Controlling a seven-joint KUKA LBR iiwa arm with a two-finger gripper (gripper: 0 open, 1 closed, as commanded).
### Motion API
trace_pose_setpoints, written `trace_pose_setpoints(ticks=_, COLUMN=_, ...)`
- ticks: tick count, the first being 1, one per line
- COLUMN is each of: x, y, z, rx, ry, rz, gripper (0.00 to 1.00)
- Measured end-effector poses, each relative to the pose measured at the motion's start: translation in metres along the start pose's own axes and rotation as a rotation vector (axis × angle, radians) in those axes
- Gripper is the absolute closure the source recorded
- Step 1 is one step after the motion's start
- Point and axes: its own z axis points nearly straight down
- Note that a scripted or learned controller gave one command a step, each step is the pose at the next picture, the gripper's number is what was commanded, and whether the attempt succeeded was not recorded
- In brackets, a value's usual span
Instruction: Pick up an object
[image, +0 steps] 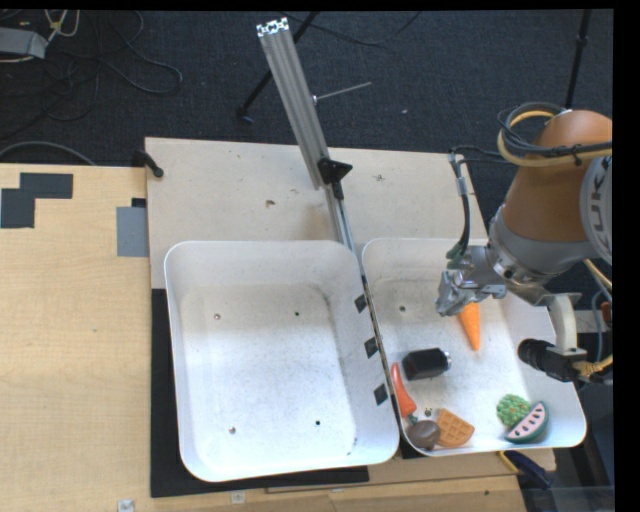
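**Two bins inspected, one carrot under the gripper**

Two shallow white bins sit side by side on the bench. The left bin (190, 300) shows only small dark specks on its floor. The right bin (395, 262) carries all the loose items, and most of them are gathered toward its near end.

Contents of the right bin: an orange carrot (470, 328) in the middle; a small black block (424, 363) just beside it toward the divider; a red pepper (402, 392) lying along the divider wall; a brown lump (426, 433) and an orange biscuit-shaped piece (453, 428) touching each other at the near rim; a green bumpy piece (513, 408) against a watermelon slice (528, 424) in the near right corner.

The arm reaches in from the right, and its gripper (463, 297) stands directly over the thick end of the carrot, which points away from it toward the near rim. Contact appears likely, but whether the fingers are spread or closed on the carrot cannot be told from this angle. My judgement: the carrot was chosen because it lies apart from the clutter.
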Motion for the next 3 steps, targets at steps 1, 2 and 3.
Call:
trace_pose_setpoints(ticks=1, x=0.052, y=0.02, z=0.007, rx=0.001, ry=-0.001, rz=0.001, gripper=1.0)
trace_pose_setpoints(ticks=2, x=0.107, y=0.036, z=0.013, rx=0.001, ry=-0.001, rz=0.001, gripper=1.0)
trace_pose_setpoints(ticks=3, x=0.164, y=0.038, z=0.001, rx=0.001, ry=-0.002, rz=0.002, gripper=1.0)
